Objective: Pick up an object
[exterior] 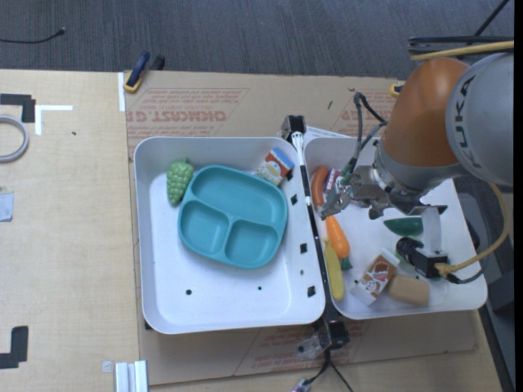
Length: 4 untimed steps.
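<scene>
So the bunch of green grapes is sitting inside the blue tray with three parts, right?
Not quite. In the camera view the green plastic grape bunch lies beside the blue three-compartment plastic tray, touching its left rim, on the left white bin's floor.

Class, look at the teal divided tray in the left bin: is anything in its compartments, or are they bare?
Bare. All three compartments of the teal divided tray show plain teal; the green grape bunch lies beside its rim, on the bin floor.

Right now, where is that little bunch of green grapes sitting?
The green grapes lie in the left bin, near its upper left corner, right against the upper left edge of the teal divided plate.
</scene>
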### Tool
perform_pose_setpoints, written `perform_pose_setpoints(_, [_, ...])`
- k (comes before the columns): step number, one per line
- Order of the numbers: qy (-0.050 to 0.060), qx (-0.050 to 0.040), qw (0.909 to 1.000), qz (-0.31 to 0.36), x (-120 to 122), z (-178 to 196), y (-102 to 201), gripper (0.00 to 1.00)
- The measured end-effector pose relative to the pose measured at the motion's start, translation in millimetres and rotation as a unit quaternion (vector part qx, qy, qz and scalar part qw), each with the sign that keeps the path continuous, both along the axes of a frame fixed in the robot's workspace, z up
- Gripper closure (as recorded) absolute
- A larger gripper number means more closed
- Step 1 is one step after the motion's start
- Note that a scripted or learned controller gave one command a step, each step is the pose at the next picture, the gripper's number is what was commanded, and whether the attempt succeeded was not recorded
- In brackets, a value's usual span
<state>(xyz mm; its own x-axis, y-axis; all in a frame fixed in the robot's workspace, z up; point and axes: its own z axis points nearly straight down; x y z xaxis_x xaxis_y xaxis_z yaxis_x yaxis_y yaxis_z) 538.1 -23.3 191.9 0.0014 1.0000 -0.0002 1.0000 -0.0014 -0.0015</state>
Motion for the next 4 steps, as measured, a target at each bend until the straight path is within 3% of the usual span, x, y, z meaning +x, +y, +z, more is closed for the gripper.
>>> perform_pose_setpoints(4, [0.0, 0.0, 1.0, 0.0, 0.0, 0.0, 0.0, 0.0])
